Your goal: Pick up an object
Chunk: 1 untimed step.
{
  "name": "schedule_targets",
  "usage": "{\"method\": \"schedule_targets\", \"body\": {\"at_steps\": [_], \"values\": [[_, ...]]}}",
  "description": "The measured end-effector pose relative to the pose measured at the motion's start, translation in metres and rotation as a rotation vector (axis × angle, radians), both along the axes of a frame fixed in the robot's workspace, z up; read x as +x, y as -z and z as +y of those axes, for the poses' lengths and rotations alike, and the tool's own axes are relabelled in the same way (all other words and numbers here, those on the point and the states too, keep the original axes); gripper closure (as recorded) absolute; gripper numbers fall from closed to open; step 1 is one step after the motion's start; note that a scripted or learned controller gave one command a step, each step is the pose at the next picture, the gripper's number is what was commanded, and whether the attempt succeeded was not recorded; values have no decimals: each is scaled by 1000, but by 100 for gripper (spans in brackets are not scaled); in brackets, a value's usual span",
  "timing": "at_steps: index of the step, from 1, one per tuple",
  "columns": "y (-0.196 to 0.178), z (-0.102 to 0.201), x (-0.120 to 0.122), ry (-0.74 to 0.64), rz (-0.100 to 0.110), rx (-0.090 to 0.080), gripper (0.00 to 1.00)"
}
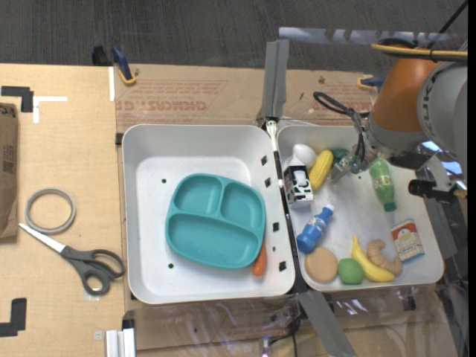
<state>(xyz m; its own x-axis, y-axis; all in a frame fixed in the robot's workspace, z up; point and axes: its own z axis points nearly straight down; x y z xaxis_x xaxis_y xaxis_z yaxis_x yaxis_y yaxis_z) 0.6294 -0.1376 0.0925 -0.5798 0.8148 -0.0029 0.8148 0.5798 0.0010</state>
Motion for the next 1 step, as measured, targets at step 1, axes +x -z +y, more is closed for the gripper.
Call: {"method": "schedule_targets", "body": {"at_steps": [1], "values": [[0,-14,26,89,-1,0,0]]}}
